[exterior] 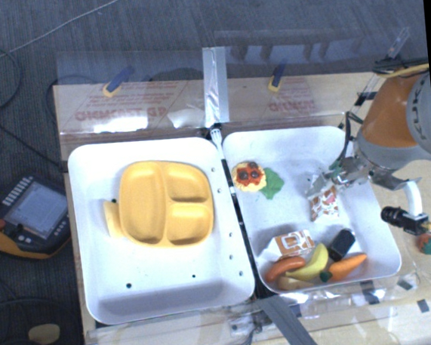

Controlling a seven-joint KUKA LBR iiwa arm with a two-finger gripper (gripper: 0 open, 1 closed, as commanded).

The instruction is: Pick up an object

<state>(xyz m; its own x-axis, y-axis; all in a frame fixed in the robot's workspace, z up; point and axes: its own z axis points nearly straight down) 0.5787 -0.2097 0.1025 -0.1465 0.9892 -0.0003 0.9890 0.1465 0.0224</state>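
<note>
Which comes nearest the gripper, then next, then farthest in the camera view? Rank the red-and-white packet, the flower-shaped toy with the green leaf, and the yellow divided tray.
1. Red-and-white packet, right bin, just below the gripper.
2. Flower-shaped toy, same bin, at its left wall.
3. Yellow divided tray, over in the left bin, farthest.

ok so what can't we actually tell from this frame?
- Gripper: fingers blur into the crumpled packet in the camera view; any grasp is unreadable.
- Arm: cut off by the right edge.
- Pile under the banana and carrot: overlapping items hide each other.
- Yellow divided tray: covers something yellow at its left side.
</note>
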